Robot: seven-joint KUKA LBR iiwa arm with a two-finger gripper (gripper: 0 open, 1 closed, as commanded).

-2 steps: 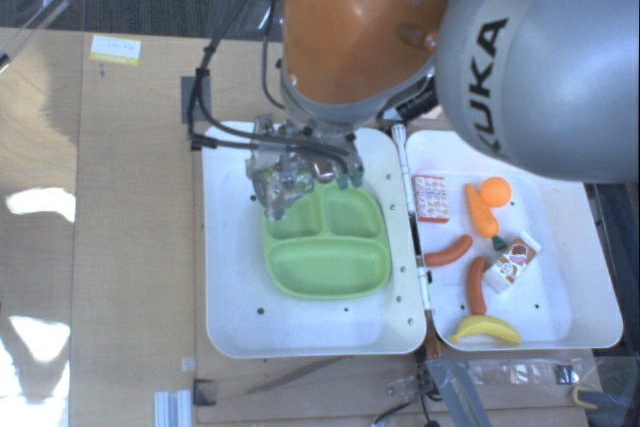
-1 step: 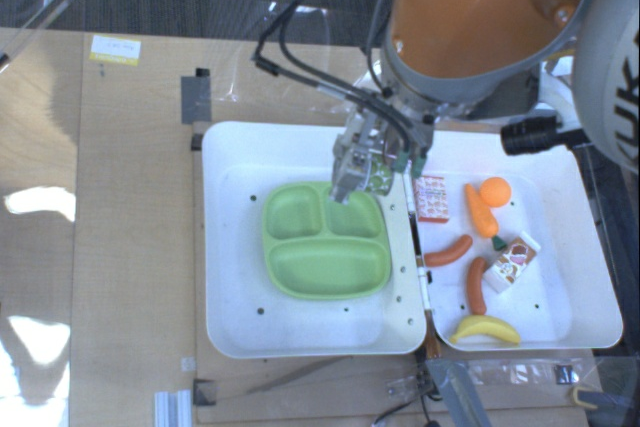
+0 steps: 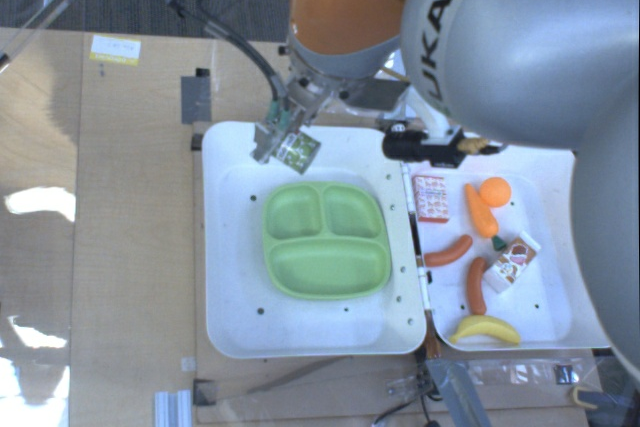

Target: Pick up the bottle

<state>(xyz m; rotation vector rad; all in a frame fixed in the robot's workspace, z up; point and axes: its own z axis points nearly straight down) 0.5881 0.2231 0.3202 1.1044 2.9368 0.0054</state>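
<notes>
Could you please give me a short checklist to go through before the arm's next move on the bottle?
1. Hand located: ok, over the left bin's far left corner.
2. Bottle located: ok, a small green-labelled item right at the hand's tip.
3. Bottle gripped: cannot tell, the contact is too small to read.
4. Green plate out of the way: ok, it lies nearer the camera, apart from the hand.
5. Other toys out of the way: ok, the banana and carrot lie in the right bin.

Robot lab: KUKA arm (image 3: 520,25), 2 bins (image 3: 230,315).
</notes>
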